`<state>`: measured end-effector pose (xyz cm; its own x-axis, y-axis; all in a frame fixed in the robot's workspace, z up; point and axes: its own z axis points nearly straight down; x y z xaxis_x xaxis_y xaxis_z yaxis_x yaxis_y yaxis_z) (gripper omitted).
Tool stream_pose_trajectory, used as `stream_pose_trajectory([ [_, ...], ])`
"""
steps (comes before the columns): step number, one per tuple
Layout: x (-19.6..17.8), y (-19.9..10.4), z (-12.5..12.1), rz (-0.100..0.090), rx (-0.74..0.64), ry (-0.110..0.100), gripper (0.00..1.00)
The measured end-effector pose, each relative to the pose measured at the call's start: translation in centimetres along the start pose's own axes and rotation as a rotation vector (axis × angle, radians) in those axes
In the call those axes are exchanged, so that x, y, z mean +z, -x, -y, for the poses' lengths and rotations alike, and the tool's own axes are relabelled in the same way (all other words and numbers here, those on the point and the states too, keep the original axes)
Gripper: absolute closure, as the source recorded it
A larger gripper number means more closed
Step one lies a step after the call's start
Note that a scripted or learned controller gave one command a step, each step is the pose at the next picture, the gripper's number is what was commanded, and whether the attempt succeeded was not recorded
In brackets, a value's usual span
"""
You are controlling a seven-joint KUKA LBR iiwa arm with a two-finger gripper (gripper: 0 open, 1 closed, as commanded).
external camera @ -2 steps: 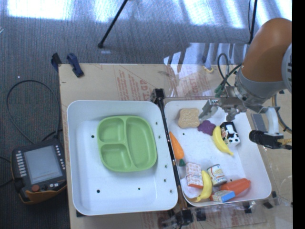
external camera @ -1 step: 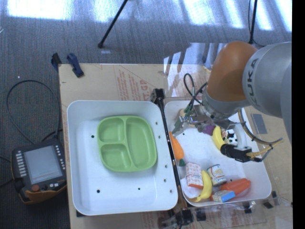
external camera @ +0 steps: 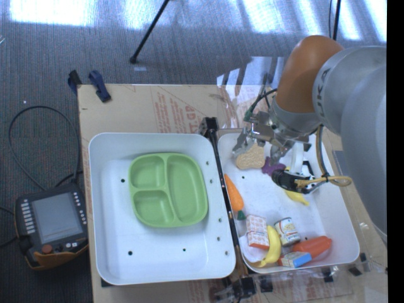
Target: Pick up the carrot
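Observation:
The orange carrot (external camera: 234, 193) with a green tip lies along the left wall of the right bin (external camera: 344, 214), pointing toward the back. My gripper (external camera: 260, 149) hangs over the back of that bin, above a tan round biscuit (external camera: 250, 160), up and to the right of the carrot. Its fingers are open and hold nothing. The carrot is apart from the gripper, with bare bin floor between them.
The left bin (external camera: 107, 232) holds a green divided plate (external camera: 168, 189). In the right bin lie a purple piece (external camera: 273, 166), a small yellow item (external camera: 297, 196), a banana (external camera: 273, 246), a small can (external camera: 288, 230), a carton (external camera: 256, 231) and a red-orange vegetable (external camera: 314, 246). A pendant (external camera: 53, 219) lies on the floor at left.

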<state>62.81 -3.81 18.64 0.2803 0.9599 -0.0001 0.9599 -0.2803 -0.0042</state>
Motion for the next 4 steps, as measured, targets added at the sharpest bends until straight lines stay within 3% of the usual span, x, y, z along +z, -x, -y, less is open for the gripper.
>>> stream_pose_trajectory([
  [1, 0.1, -0.5, 2.3, -0.002, 0.071, -0.004, 0.0],
  [2, 0.0, 0.1, 2.1, -0.001, 0.204, -0.001, 0.0],
  [3, 0.1, -0.5, 5.6, -0.001, 0.256, -0.007, 0.0],
  [4, 0.1, -3.2, 11.4, 0.001, 0.451, -0.008, 0.0],
])
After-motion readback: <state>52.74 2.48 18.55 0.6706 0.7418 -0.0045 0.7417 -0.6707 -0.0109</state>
